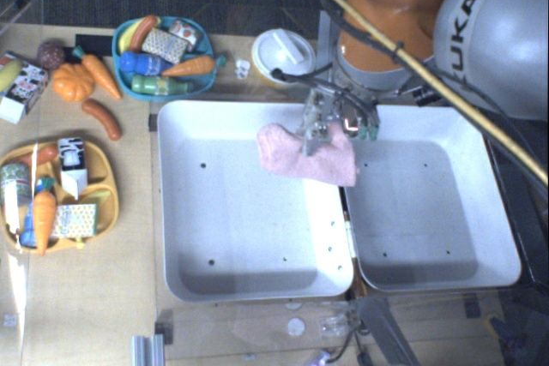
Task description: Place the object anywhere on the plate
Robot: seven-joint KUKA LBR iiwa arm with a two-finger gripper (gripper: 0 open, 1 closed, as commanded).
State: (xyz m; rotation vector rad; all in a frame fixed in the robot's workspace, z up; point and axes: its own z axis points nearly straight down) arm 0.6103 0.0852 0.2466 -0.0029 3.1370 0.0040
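Observation:
A pink cloth [296,157] hangs over the far right corner of the left bin [249,219], and its right edge reaches across the divider toward the right bin [429,201]. My gripper [314,135] comes down from the grey and orange arm onto the cloth's upper middle. Its fingers are shut on a fold of the cloth. A yellow plate [105,184] lies on the bench at the far left, loaded with toy food. It is well apart from the gripper.
A blue bowl [202,81] of toy food stands behind the left bin. Next to it is a white round lid or cup [283,54]. Loose toy vegetables [86,81] lie at the back left. A cable [412,69] slants across the arm.

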